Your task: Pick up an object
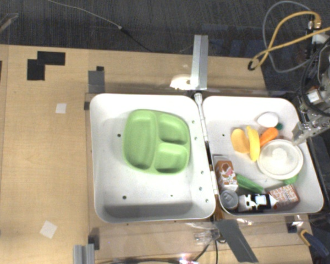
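A: What occupies the left half of the pale wooden worktop [38, 164]?

B: The left shallow white bin [107, 202] holds one item, a light green moulded plastic tray with three compartments [155, 141], lying near the bin's centre, well clear of the walls.

A: And the right shallow white bin [313, 194]?

B: It holds the candidate objects in a cluster. A round white bowl [279, 157] sits toward the right wall. Just left of it lie a yellow banana-shaped toy [253, 142] and a yellow-orange rounded piece [240, 140], touching each other. An orange carrot-shaped toy [269, 135] lies just above the bowl, with a small white round lid [267, 119] beyond it. Along the near wall lie a small brown printed carton [225, 174], a grey metal can [228, 198], a black-and-white bottle lying on its side [256, 202], a red-brown printed packet [284, 194] and a green stalk-like piece [250, 182].

A: Where is the arm's metal two-finger gripper [309, 128]?

B: At the right rim of the right bin, just beside the bowl. Whether its fingers stand wide or narrow cannot be told; nothing is seen between them.
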Available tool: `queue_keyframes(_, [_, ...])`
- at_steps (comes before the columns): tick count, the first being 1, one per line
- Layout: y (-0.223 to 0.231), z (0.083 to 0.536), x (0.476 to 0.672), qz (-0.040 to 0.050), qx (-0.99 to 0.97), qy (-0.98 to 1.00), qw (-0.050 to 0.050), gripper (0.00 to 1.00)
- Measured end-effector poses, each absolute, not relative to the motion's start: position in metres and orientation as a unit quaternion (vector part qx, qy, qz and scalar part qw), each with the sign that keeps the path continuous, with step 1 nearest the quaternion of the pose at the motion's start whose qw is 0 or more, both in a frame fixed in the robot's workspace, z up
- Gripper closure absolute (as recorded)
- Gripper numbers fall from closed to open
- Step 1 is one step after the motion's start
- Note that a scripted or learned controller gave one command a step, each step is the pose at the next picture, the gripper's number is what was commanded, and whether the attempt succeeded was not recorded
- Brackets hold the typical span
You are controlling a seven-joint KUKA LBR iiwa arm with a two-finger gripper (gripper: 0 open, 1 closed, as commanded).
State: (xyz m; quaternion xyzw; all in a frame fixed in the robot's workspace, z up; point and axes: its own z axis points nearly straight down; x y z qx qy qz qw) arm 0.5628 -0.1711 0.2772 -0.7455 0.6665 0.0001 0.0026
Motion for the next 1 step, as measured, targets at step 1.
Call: queue_keyframes(1, [-0.1941, 0.2158, 0.5324, 0.0021, -0.879, 0.477, 0.001, 1.00])
